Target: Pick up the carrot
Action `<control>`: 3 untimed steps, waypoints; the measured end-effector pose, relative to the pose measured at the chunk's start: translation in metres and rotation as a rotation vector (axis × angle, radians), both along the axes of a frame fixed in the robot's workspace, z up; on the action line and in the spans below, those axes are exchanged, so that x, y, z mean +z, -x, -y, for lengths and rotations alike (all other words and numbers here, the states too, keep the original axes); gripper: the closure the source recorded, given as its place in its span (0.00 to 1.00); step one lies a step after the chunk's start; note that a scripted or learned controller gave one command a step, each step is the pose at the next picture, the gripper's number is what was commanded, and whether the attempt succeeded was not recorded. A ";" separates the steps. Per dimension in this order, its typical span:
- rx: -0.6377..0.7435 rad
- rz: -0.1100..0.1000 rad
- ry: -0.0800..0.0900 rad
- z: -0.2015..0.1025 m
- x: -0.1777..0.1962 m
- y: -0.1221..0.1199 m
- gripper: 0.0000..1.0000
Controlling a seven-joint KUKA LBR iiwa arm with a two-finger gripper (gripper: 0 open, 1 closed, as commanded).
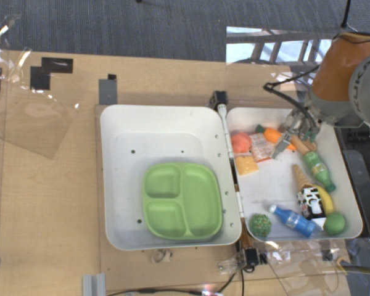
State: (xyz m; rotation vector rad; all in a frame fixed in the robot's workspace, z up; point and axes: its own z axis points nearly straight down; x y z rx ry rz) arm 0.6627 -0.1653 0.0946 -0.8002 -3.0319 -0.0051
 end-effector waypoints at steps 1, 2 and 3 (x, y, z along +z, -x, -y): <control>-0.021 0.035 0.011 -0.029 0.005 0.037 0.00; -0.200 0.039 0.009 -0.048 0.005 0.062 0.00; -0.192 0.045 0.007 -0.050 0.018 0.059 1.00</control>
